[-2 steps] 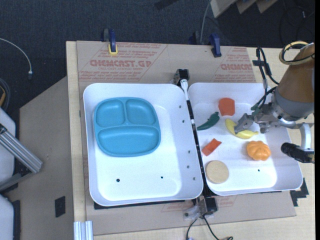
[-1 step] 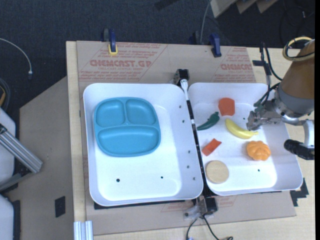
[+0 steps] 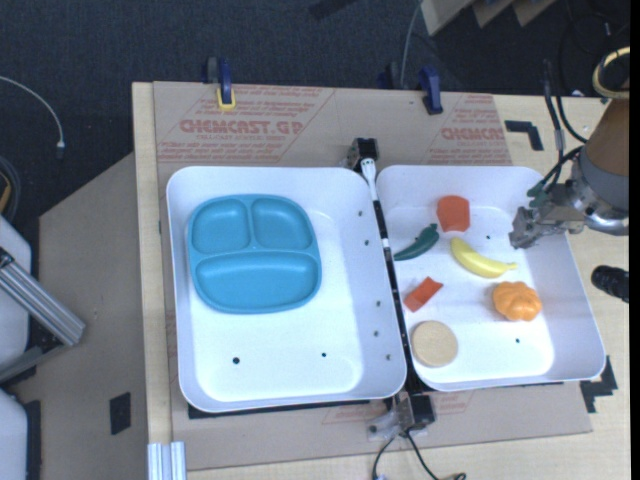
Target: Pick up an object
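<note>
Your surface [image 3: 300,118] is a brown board with red lettering, held by two blue clamps [image 3: 225,83] at the far edge; dark carpet [image 3: 120,28] around it, cables trailing. Left bin [image 3: 280,368] carries a blue divided plate [image 3: 255,253]. Right bin [image 3: 560,358] has the candidates: red cylinder [image 3: 453,212] at the far side, green pepper [image 3: 417,242] near the divider, banana [image 3: 480,260] mid-bin, red wedge [image 3: 424,292], orange pumpkin [image 3: 516,301], tan disc [image 3: 435,343] nearest the front. Tool [image 3: 530,226] sits over the bin's right side, just beside the banana's far end. Nothing visibly between it; can't tell if it's apart or together. Pumpkin and cylinder are near its path.
</note>
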Controlling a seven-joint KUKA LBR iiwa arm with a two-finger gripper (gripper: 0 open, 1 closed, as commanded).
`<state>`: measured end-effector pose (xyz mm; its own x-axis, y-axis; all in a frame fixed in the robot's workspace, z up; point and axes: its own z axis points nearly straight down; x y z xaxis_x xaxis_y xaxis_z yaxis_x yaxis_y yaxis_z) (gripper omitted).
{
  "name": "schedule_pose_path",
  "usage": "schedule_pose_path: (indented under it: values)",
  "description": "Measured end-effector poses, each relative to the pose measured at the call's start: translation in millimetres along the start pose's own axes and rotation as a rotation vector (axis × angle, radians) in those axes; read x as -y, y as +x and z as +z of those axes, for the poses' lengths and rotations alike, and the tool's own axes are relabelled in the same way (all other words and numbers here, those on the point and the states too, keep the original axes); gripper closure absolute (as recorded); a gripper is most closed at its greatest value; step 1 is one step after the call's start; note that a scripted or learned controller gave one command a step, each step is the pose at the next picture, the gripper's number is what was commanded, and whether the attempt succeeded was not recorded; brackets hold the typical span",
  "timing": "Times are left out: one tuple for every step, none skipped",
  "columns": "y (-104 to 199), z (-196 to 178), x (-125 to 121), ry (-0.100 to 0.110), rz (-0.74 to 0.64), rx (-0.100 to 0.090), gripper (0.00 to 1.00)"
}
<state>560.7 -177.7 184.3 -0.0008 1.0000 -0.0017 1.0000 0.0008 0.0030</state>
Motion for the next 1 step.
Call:
schedule_pose_path:
  values:
    - [-5.5, -45.1, -5.6, -0.003, 0.0, 0.001, 1.0]
